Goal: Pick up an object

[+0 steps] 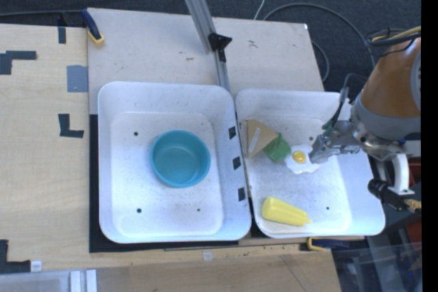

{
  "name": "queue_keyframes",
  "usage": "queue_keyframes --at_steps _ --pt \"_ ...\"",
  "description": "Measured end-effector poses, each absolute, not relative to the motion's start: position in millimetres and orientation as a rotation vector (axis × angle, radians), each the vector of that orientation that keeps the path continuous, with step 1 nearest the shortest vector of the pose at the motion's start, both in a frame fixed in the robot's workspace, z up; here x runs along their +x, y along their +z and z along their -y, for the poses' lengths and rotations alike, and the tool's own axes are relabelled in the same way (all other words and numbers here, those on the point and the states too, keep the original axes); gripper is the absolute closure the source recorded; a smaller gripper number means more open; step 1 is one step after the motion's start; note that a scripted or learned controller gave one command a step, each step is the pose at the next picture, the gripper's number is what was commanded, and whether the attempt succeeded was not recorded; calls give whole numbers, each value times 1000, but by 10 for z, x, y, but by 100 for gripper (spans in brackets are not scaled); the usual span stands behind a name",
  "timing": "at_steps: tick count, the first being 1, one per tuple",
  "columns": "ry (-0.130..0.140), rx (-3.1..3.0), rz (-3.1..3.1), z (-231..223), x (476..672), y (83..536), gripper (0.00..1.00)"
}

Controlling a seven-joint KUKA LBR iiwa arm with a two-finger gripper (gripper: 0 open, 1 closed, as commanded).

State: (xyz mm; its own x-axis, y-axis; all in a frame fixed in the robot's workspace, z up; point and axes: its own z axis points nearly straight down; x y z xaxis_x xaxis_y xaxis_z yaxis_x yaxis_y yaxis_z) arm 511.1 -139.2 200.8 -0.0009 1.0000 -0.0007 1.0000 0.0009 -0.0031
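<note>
Where the jaws (319, 151) hang, fried egg (300, 160) just beside — grip state unclear, right bin (356, 215).

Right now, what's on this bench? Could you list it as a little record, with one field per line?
left bin: shallow white bin holding a round blue plastic bowl
right bin: shallow white bin holding four small things
near its left wall: tan cardboard-like wedge touching a green lump
centre: white fried-egg toy with yellow yolk
front: yellow tapered piece, lying apart from the rest
arm: grey arm's gripper low beside the egg toy's right edge
held: nothing visibly between the fingers
</note>
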Motion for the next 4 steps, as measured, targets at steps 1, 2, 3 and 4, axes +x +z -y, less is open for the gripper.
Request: queue_keyframes --at_steps 1,2,3,4 --pt "1 -2214 2226 948 5189 1994 100" --pt "-2 -2211 2229 330 5258 2108 100" --pt "-1 -2212 2229 -176 5467 2166 100" --pt "0 -2213 2227 -607 5507 2222 100"
